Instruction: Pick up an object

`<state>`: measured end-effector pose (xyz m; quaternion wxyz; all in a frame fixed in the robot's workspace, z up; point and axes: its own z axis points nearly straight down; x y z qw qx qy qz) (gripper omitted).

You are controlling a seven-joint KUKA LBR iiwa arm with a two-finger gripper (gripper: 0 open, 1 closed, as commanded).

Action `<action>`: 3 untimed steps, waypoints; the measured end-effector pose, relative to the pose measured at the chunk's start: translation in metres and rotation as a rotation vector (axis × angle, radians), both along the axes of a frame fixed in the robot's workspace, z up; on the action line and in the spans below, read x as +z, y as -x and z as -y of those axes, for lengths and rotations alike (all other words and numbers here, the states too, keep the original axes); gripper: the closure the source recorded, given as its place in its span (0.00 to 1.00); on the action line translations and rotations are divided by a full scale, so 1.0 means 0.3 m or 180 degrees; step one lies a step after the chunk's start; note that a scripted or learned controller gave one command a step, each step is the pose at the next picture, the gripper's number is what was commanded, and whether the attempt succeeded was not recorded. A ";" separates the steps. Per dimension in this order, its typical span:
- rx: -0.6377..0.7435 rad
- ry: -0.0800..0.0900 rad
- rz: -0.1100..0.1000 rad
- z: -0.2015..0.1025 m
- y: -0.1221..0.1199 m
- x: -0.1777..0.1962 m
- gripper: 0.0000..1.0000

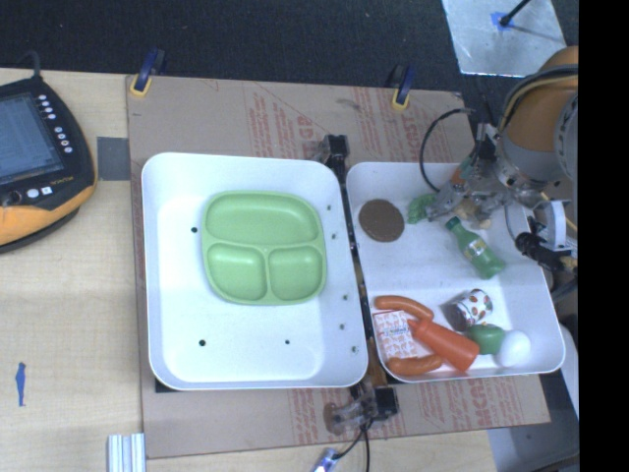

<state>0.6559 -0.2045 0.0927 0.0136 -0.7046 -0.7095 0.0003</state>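
Fingers [444, 201] look spread apart with nothing between them, poised over the far side of the right bin [432, 264], just beside the green bottle [477, 249] lying there. The bottle is probably light, stiff, slick plastic, best taken across its wider body rather than its narrow neck.

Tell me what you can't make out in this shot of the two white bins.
- Gripper, camera view: the wrist hardware above hides its fingers.
- Dark green object by the gripper: partly hidden by the gripper, too small to identify.
- Red-and-white packet: print too small to read.
- Grey-and-orange arm: cut off by the right edge.
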 end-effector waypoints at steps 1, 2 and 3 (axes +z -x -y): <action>0.0005 0.0002 -0.0003 0.002 0.000 0.000 0.00; -0.0009 0.0061 0.0067 -0.040 -0.004 0.333 0.00; -0.0006 0.0062 0.0045 -0.068 0.145 0.139 0.00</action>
